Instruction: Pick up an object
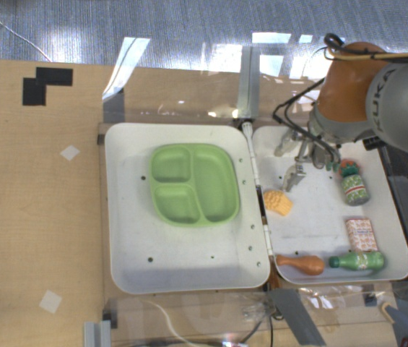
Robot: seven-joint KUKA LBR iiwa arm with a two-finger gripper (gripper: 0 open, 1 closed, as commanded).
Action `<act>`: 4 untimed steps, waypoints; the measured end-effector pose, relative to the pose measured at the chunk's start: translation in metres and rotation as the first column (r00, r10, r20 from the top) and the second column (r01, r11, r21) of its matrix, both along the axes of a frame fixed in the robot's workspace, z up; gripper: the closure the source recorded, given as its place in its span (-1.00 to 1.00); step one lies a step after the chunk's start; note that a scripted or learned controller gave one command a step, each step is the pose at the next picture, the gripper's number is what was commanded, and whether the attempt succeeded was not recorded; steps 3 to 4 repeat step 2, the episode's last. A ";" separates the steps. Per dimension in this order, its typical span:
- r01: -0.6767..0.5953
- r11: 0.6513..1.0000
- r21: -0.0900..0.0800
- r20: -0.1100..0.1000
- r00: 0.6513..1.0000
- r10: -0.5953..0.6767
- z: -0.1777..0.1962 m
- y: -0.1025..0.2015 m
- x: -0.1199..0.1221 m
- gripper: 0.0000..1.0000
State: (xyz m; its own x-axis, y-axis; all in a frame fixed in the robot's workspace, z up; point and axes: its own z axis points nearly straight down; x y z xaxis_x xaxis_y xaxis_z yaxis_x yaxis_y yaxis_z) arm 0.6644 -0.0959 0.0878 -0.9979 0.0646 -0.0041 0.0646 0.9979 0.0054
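Arm (pixel 398 100) enters from right, orange band up top, wrist angled down-left; gripper (pixel 295 166) fingers spread apart, nothing between them.

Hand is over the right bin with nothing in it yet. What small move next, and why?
Probably ease the hand down and toward the yellow waffle-like piece. It lies just below the fingertips in the camera view, apart from the other items in the right bin, and nothing sits between the fingers yet.

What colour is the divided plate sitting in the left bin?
Light green. The divided plate shows plainly in the camera view, lying flat in the left bin.
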 end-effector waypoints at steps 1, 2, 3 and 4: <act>-0.001 1.000 -0.005 0.020 1.000 0.001 0.016 -0.004 0.005 1.00; 0.328 0.945 -0.001 0.010 0.945 -0.328 0.084 0.006 -0.014 1.00; 0.328 0.945 -0.001 0.010 0.945 -0.328 0.084 0.006 -0.014 1.00; 0.328 0.945 -0.001 0.010 0.945 -0.328 0.084 0.006 -0.014 1.00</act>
